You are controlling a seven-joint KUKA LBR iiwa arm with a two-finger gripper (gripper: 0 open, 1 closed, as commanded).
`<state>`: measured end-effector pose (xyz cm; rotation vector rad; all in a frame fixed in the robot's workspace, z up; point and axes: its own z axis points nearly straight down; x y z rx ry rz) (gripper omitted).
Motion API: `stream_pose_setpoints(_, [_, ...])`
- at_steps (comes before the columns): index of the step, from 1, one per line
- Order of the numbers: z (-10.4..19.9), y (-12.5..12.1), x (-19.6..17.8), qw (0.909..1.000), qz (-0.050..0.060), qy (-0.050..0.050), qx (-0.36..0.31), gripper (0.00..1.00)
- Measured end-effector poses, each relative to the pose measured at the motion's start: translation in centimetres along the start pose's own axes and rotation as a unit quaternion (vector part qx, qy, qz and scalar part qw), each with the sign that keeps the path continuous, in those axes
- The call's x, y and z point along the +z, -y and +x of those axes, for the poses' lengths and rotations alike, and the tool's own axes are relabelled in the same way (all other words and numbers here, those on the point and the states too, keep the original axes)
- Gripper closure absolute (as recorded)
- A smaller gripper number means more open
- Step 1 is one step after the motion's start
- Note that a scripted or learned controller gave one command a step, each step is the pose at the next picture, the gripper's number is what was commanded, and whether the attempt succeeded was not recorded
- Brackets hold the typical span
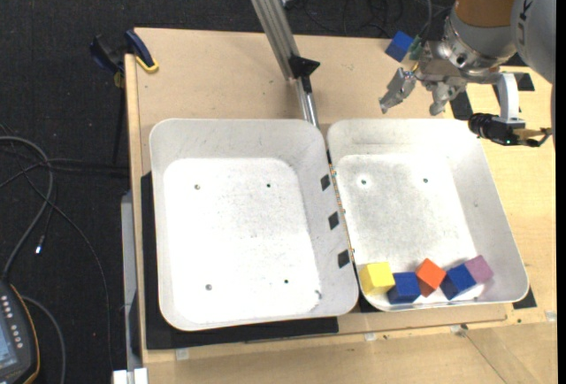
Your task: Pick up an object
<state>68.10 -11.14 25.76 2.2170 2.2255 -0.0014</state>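
Several small cubes lie in a row along the front edge of the right bin [492, 196]: a yellow cube [378, 275], a blue cube [406, 287], an orange cube [431, 275], a second blue cube [458, 280] and a purple cube [479, 268]. They touch or nearly touch one another. My gripper [414, 101] hangs above the bench just beyond the right bin's far rim, well away from the cubes. Its two fingers [392, 97] are spread open and hold nothing. A small blue piece [401, 44] sits by the wrist.
The left bin [172, 139] lies beside the right one, with black clips [334, 219] along the shared rim. A slanted metal pole [270, 11] comes down to the bins' far junction. A blue and yellow clamp [134, 50] grips the bench's far left corner.
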Motion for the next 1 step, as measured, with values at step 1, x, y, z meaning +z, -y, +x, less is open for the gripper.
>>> stream_pose_setpoints(1, [6.85,0.91,6.66,1.0000,0.003,-0.002,-0.002,0.00])
